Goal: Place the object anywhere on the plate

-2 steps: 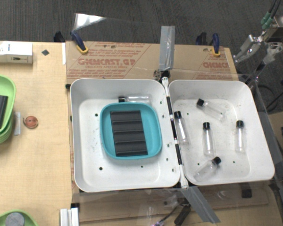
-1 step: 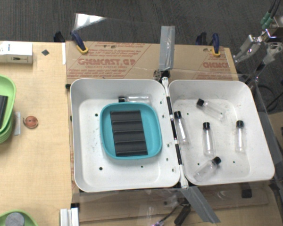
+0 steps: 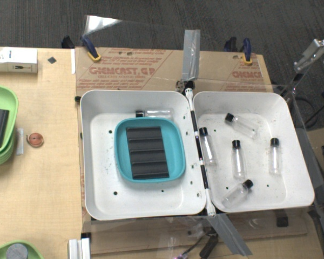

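**A:** Where do the vials lie?

**B:** Most are in the right bin [image 3: 291,144]. One vial [image 3: 241,124] lies tilted near its back, black cap toward the upper left. A second vial [image 3: 237,158] lies roughly lengthwise in the middle, cap at the far end. A third vial [image 3: 274,155] lies near the right wall, cap also at the far end. A fourth vial [image 3: 237,193] lies at the front, tilted, cap toward the upper right. A fifth vial [image 3: 206,144] lies along the left wall of that bin, just beside the divide between the bins.

**A:** And the plate?

**B:** The teal plate [image 3: 120,150] sits in the middle of the left bin [image 3: 97,193], with a dark ribbed block [image 3: 147,152] lying on it. One more vial [image 3: 153,113] lies behind the plate, near the back wall — close to the plate's rim, not on it.

**A:** The gripper?

**B:** I cannot tell its state.

**A:** Anything around the bins?

**B:** Brown cardboard [image 3: 129,69] sits behind them. On the wooden bench [image 3: 43,198] to the left — a green tray [image 3: 5,101] at the edge and a small round orange thing [image 3: 35,140] beside it.
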Robot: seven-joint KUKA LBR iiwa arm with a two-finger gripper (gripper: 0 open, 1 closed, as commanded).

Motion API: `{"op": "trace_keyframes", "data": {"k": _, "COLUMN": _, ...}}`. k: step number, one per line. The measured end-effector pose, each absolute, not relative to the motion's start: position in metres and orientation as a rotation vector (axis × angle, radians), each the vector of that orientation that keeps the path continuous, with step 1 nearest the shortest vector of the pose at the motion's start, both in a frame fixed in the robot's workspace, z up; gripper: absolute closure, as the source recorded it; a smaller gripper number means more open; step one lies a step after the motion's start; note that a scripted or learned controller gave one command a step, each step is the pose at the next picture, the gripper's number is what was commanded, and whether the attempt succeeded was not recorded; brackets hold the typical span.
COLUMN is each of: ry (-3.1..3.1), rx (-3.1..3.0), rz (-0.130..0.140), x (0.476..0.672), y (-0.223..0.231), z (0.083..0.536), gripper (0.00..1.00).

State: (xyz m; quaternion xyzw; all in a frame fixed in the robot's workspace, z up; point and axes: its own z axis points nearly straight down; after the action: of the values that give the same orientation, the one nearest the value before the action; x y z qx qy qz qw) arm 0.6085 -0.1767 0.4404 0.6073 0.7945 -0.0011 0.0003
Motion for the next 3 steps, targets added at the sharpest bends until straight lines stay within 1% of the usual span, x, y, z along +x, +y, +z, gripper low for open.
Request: {"op": "trace_keyframes", "data": {"k": 3, "ry": 2.496, "rx": 1.907, "rz": -0.004, "x": 0.6087, "y": -0.1762, "z": 0.4403, "gripper": 0.00}}
